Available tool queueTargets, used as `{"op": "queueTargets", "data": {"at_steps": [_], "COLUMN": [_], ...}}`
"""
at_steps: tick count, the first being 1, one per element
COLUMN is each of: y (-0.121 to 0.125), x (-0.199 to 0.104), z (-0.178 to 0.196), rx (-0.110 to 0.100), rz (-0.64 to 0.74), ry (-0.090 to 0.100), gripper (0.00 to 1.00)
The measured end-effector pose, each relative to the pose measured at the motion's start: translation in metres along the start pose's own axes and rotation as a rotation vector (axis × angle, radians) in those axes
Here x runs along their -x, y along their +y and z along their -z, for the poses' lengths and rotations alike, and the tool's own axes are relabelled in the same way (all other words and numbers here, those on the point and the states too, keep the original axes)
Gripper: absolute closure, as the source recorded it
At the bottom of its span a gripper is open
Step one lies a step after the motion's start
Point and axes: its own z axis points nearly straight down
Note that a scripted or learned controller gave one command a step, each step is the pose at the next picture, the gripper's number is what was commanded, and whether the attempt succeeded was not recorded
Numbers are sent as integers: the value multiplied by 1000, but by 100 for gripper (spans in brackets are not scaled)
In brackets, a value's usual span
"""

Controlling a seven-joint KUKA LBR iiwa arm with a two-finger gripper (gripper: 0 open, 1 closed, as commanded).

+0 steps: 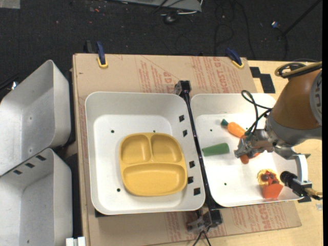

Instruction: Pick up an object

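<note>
The right bin (225, 196) holds an orange carrot with a green top (234, 128), a flat green block (215, 149) and an orange and red toy (269, 184) near the front right corner. My gripper (246, 151) hangs low over the middle of this bin, just right of the green block and below the carrot. A small red-orange piece (244, 159) shows right under the gripper's tip. Whether it is gripped or only lying beneath is hidden by the gripper body.
The left bin (97, 137) carries a yellow divided plate (152, 164). A black divider (193, 142) runs between the bins. Spare white bins (31, 127) lie off the bench to the left. The arm's orange band (300, 104) looms over the right bin's right side.
</note>
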Motion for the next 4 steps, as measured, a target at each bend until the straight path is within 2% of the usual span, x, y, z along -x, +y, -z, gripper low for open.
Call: {"op": "queueTargets", "data": {"at_steps": [2,4], "y": [-1,28], "x": [2,-95], "z": [90,77], "rx": [1,-6], "rz": [0,5], "ry": [-1,3], "gripper": [100,100]}}
